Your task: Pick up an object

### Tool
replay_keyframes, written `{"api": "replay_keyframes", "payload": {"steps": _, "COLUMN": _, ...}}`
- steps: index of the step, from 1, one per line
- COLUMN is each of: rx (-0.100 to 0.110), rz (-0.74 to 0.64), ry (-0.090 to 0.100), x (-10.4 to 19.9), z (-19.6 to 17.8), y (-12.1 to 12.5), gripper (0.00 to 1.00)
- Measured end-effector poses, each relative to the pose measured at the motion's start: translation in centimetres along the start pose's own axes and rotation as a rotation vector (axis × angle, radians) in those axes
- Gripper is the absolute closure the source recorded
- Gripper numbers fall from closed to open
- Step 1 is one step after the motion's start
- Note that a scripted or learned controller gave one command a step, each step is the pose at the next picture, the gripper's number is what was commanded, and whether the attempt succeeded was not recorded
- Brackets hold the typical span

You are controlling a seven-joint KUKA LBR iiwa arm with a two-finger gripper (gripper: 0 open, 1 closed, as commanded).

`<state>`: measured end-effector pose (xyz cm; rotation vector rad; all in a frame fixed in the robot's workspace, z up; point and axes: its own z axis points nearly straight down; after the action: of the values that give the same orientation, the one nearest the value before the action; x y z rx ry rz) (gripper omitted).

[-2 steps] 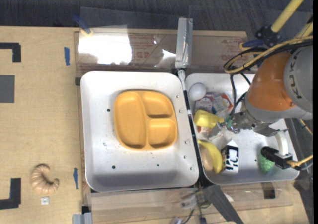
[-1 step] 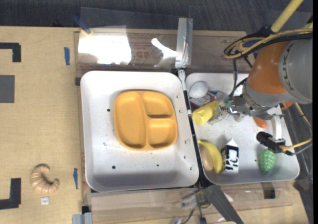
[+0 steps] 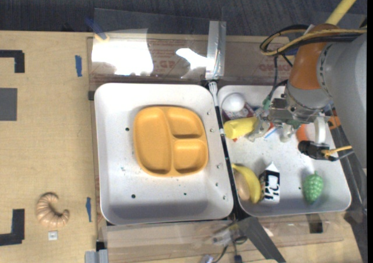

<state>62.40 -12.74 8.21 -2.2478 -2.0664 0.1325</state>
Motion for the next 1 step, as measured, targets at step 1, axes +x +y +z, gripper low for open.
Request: {"api": "replay_keyframes", "payload": {"steps": 1, "rx": 0.002, "rz": -0.234, "ry": -0.008, "x": -0.74, "z": -0.03, "y": 1.56, "gripper": 0.00}}
